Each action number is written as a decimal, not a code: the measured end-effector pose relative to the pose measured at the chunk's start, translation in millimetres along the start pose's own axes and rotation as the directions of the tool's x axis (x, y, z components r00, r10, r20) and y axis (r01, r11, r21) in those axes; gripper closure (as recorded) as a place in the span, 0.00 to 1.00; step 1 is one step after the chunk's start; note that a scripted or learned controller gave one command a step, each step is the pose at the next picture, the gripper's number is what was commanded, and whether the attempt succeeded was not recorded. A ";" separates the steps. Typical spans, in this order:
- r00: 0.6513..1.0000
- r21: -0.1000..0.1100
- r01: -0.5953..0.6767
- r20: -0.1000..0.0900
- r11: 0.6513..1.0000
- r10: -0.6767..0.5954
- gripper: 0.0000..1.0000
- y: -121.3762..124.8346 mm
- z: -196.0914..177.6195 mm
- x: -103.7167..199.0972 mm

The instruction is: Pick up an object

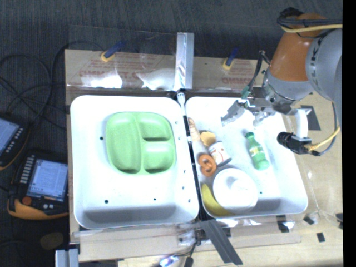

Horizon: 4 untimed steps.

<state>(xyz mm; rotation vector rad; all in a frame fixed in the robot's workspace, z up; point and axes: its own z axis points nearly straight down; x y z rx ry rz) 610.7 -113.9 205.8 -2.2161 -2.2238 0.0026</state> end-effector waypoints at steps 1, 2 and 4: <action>0.975 -0.010 0.222 0.005 0.975 -0.221 0.00 -22.6 116.8 -80.2; 0.975 -0.015 0.221 0.006 0.975 -0.221 1.00 -21.2 106.4 -80.2; 0.999 0.000 -0.044 0.002 0.999 0.044 1.00 7.1 23.1 67.8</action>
